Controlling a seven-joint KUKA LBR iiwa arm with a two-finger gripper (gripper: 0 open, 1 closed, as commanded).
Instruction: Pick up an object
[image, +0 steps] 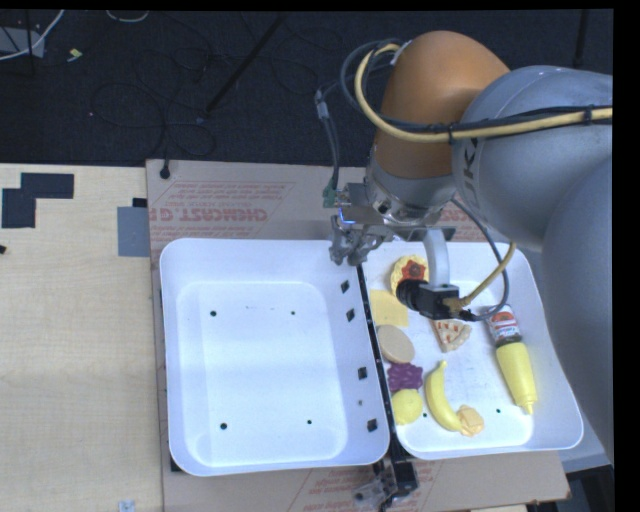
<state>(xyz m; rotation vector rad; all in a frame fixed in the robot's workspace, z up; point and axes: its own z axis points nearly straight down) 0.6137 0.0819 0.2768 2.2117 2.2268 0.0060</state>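
Where the pale wooden tabletop (70, 350) fills the left side, a few dark grey patches (40, 195) mark its upper part. Just right of them a cardboard sheet (230, 205) lies under both bins. The left bin (260, 370) sits on it, touching the right bin (500, 435) along a dark seam.

Above the far end of that seam hangs the tool (350, 248), tilted down toward the bins' shared wall; nothing shows in its grip, and whether it is apart or together cannot be told.

All the objects to pick lie in the right bin. Nearest the seam, from far to near, are:
- a yellow slab (388, 308)
- a tan oval disc (396, 346)
- a purple cluster (404, 377)
- a round yellow fruit (407, 406)

Beyond the slab rests a red-and-yellow round piece (408, 270). Further right are a waffled wedge (452, 334), a banana (437, 392) and a small tan lump (469, 421) touching the banana's near end. Rightmost lies a yellow bottle (516, 370) with a red-and-white label.

The grey arm (545, 150) with its orange band (440, 85) looms over the far right.
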